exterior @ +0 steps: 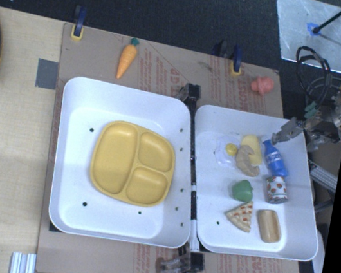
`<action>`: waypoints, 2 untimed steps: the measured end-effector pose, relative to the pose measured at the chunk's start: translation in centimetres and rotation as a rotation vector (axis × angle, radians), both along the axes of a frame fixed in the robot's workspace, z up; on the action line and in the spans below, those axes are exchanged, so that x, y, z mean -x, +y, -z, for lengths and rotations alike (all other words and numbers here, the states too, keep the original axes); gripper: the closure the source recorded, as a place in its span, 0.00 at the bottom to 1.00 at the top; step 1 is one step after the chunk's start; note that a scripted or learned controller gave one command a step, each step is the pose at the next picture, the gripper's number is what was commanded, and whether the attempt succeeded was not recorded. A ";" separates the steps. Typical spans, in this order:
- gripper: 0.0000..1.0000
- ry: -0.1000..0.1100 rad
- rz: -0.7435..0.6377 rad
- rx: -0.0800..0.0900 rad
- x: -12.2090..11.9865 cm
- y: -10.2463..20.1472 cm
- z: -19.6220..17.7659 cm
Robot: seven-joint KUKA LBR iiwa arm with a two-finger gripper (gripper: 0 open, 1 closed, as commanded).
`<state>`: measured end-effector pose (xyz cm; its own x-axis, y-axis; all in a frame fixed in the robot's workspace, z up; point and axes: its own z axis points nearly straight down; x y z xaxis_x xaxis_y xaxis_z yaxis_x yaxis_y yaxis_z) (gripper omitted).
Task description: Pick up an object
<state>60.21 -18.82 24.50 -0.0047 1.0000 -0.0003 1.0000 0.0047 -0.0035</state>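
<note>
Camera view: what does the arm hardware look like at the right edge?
A slim grey metal end effector tapers to narrow tips. Behind it sits a cluttered grey and black wrist assembly with a yellowish-orange patch at its upper edge. Looping black cables run above it. No markings are legible.

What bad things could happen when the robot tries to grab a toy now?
The gripper hangs beside the blue toy bottle, which touches the yellow toy and the small printed can. It might nudge those neighbours or pinch two at once. It is also near the white right bin's rim and could bump it.
</note>
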 end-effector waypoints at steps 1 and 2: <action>0.00 0.006 -0.003 0.000 -4.7 -2.3 16.2; 0.00 0.008 0.001 -0.004 3.4 2.5 15.4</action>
